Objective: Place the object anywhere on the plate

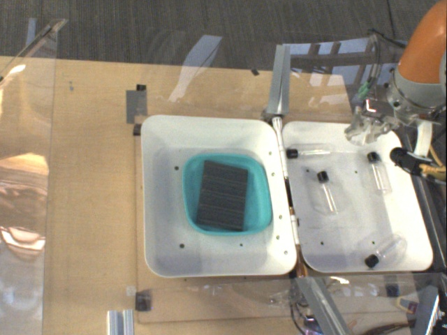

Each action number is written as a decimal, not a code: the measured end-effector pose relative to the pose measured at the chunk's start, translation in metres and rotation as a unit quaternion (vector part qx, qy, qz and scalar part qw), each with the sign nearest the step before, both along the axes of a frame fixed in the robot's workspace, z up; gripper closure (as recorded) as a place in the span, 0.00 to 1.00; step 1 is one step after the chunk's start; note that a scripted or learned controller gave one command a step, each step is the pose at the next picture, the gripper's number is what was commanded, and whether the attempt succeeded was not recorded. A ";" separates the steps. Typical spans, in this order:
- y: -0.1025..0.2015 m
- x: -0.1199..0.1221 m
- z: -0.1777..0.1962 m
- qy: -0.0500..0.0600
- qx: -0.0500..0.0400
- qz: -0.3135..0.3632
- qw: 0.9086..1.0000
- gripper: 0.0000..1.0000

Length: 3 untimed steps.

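On the teal plate [262,201] lies 1 dark ridged block [222,196].

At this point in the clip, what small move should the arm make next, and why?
Probably a short retreat clear of the bins. The dark ridged block already lies on the teal plate in the left bin, while the gripper sits over the far edge of the right bin, away from the block.

Bright even overhead light, soft shadows, glare streaks on bench [84,208] — sharp focus
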State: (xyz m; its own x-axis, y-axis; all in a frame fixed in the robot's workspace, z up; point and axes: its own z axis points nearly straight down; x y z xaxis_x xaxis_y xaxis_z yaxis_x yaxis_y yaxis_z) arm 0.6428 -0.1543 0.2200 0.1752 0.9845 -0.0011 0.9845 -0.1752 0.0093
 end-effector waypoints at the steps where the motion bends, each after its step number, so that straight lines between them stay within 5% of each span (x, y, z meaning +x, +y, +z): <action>1: 0.054 -0.084 -0.041 0.003 0.001 0.060 0.998 1.00; 2: 0.054 -0.084 -0.041 0.002 0.001 0.059 0.998 0.00; 3: -0.023 -0.050 0.039 0.000 -0.001 0.063 0.998 0.00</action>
